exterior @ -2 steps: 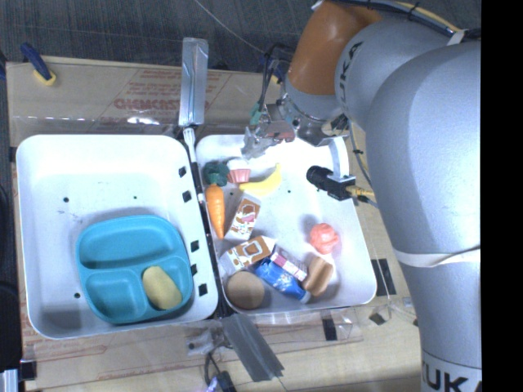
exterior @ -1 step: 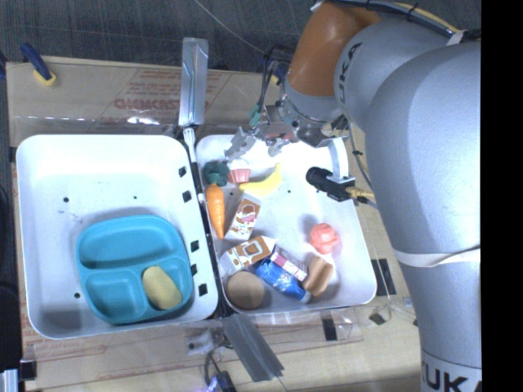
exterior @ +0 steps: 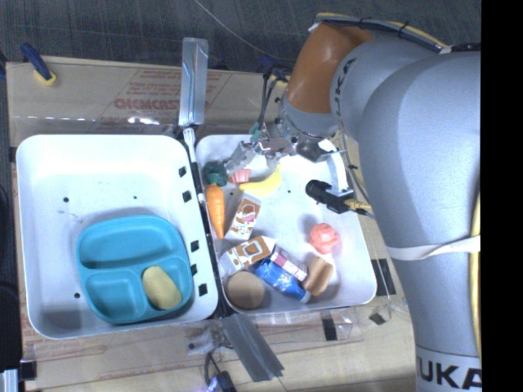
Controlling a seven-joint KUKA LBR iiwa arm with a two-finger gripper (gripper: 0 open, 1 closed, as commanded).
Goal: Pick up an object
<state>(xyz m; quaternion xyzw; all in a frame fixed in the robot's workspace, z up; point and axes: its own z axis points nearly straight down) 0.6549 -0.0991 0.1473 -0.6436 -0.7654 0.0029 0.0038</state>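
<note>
1. Gripper (exterior: 260, 147) hung low over the far end of the right bin (exterior: 359, 280), just above the banana (exterior: 263, 183); whether it was spread or pressed together could not be told, as the wrist and cabling hid the tips.
2. Nearest it, the banana lay close to the bin's far wall. It looked like a light, stiff toy with a smooth, probably slippery skin, so taking it across the narrow middle of the curve seemed safest.
3. Other things in the right bin:
   - a carrot (exterior: 215, 207) along the left wall
   - a small carton (exterior: 245, 217)
   - a pink ball (exterior: 324, 237)
   - a blue packet (exterior: 282, 279)
   - a brown round piece (exterior: 247, 291) at the near edge
4. Beside it, the left bin (exterior: 49, 170) held a blue divided tray (exterior: 122, 247), and a yellow potato-like piece (exterior: 162, 287) sat in the tray's near right compartment.
</note>
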